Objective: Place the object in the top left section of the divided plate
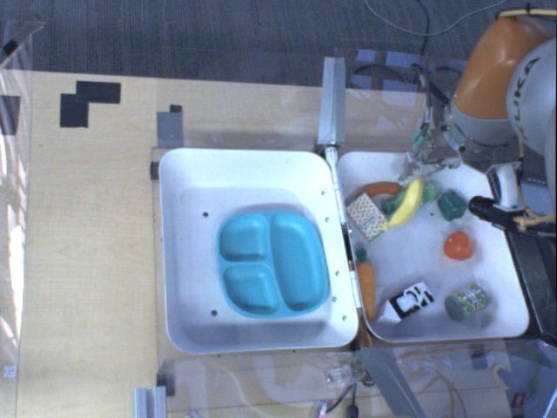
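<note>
Sitting side by side on the pale wooden bench (96, 233), two white bins (183, 233); gripper (424, 159) state unclear.

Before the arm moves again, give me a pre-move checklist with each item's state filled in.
1. Divided plate in left bin: ok.
2. Top left section free of objects: ok.
3. Gripper over right bin, above the banana: ok.
4. Object held in the fingers: cannot tell.
5. Banana crowded by the patterned block and sausage: not ok.
</note>
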{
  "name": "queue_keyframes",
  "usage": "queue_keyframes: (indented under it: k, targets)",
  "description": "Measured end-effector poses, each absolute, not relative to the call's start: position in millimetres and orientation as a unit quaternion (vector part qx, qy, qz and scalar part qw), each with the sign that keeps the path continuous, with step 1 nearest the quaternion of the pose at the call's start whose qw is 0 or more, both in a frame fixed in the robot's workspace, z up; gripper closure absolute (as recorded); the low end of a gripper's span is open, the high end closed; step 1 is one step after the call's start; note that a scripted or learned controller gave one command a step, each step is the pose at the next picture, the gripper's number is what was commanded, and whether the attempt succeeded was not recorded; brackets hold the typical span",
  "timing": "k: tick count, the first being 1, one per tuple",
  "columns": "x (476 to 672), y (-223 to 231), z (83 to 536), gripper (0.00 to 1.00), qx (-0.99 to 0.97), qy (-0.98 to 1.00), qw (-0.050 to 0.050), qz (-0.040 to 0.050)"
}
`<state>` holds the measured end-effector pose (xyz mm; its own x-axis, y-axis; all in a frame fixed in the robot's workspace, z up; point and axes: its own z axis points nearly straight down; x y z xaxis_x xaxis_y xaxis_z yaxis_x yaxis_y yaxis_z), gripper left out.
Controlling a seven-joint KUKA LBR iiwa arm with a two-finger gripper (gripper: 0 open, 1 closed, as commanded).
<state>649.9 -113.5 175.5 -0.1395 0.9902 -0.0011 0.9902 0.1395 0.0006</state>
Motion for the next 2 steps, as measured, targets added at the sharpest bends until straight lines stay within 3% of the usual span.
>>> queue_keyframes:
  k: [1, 2]
  targets:
    - [669.7, -44.5, 183.2, 1.00, 0.640, 0.769, 0.001, 0.0009]
    - [659.5, 40.0, 231.3, 1.00, 0.551, 0.835, 0.001, 0.0012]
